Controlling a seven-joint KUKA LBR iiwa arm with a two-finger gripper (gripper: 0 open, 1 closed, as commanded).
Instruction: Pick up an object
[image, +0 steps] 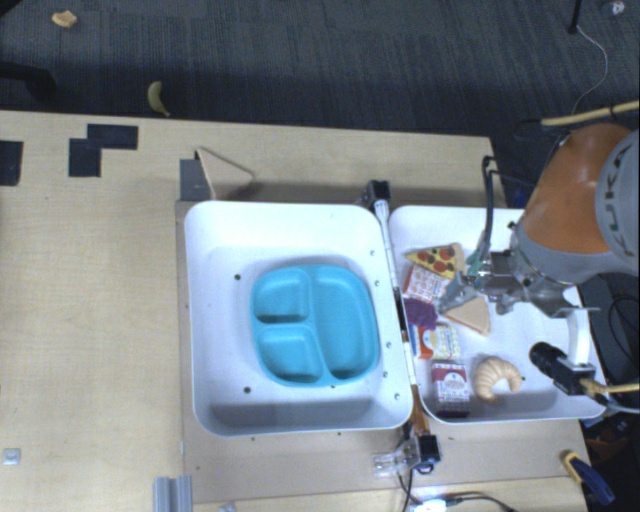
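The right bin (500, 222) holds several small items. A pizza slice (437, 259) lies at its back left, with a red-dotted packet (425, 288) and a purple packet (422, 316) in front of it. A tan bread wedge (473, 318) lies in the middle. A croissant (497, 377) and a small red box (450, 381) sit near the front. My gripper (468, 287) hangs low over the bin, just above the back edge of the bread wedge and right of the dotted packet. I see nothing held in it.
The left bin (215, 300) holds a blue divided plate (315, 322). A black-and-white bar (392, 270) runs along the ridge between the bins. The orange-banded arm (575, 205) covers the right bin's back right. Black tape patches (100, 145) mark the bench at the far left.
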